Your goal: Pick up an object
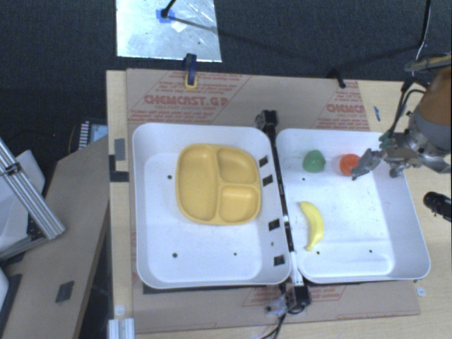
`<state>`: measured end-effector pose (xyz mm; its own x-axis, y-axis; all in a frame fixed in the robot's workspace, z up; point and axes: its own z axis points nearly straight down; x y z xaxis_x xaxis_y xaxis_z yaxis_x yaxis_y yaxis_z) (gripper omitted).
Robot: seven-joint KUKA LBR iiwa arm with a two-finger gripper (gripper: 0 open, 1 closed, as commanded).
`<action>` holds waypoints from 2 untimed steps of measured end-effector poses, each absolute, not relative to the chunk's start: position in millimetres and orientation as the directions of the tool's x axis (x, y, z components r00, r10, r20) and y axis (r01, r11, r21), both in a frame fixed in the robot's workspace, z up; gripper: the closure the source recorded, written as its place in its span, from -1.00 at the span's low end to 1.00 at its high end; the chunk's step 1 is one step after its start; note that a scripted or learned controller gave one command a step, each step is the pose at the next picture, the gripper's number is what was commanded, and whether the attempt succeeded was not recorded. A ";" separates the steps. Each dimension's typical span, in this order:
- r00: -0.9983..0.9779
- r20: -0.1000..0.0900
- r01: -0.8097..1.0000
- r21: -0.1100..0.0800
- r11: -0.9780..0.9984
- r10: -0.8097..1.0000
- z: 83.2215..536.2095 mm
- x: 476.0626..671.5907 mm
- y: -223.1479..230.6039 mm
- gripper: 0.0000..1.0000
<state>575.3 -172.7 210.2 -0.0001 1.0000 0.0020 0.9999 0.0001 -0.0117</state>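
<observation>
We see the gripper at the right of the frame, over the upper right part of the right bin. Its dark fingers point toward the left, but we cannot tell how far apart they stand, and nothing shows between them.

The likeliest target, in our judgement, is the orange ball, which lies just beside the fingertips. A green ball sits a little further left of it, and a banana lies lower down, near the middle of the frame.

Several things could go wrong from here. The orange ball is round and looks smooth, so a slightly off-centre close could squirt it out sideways and send it rolling across the bin floor. It could also be nudged into the green ball. Both balls lie near the bin's upper wall, so a low approach might scrape that wall. The banana is curved and lies flat, which makes it harder to pinch.

The bin floors are white, smooth and shallow, with a few small dark dots. The left bin holds a yellow divided plate. Both bins rest on a board of cardboard with red lettering, over dark carpet. A shiny metal sheet lies at the upper left.
</observation>
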 end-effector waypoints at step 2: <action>-0.002 0.001 1.000 -0.002 0.002 1.000 157.3 578.7 -165.7 -1.00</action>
